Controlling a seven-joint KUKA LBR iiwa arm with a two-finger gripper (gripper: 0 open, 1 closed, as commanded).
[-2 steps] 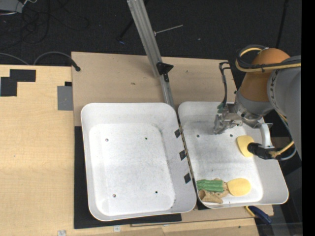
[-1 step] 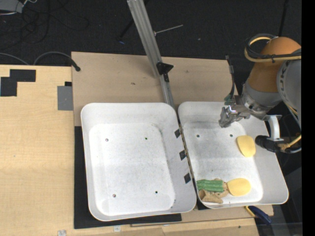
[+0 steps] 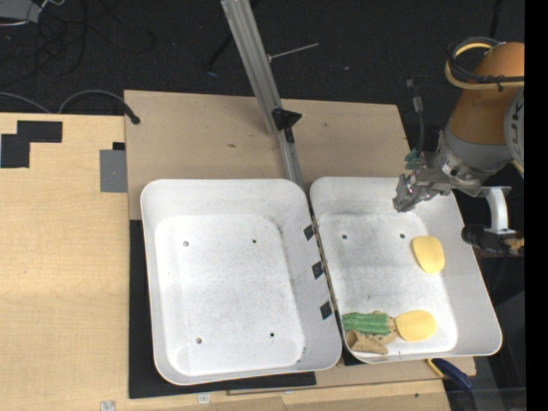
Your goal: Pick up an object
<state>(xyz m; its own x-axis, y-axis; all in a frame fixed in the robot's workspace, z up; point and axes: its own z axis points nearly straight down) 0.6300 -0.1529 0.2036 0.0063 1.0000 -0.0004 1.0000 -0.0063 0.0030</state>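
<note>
Gripper (image 3: 409, 193): I see it hanging over the right bin's (image 3: 377, 199) far edge; whether it is spread or closed, I cannot tell.
Nearest target: a yellow oval piece (image 3: 428, 254) lies just below it, alone, so easiest to reach.
Near corner: green toy (image 3: 366, 322), tan piece (image 3: 371, 342) and a second yellow piece (image 3: 415, 324) huddle against the wall, awkward to grasp.
Left bin (image 3: 224, 276): likely the drop side.

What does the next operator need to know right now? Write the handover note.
Gripper: over the far edge of the right bin, nothing seen between its fingers; open or shut unclear.
Things: all in the right bin. One yellow piece near the right wall; a second yellow piece, a green toy and a tan item at the near edge.
Done: nothing picked.
Left: lower onto one object, grasp, lift.
</note>
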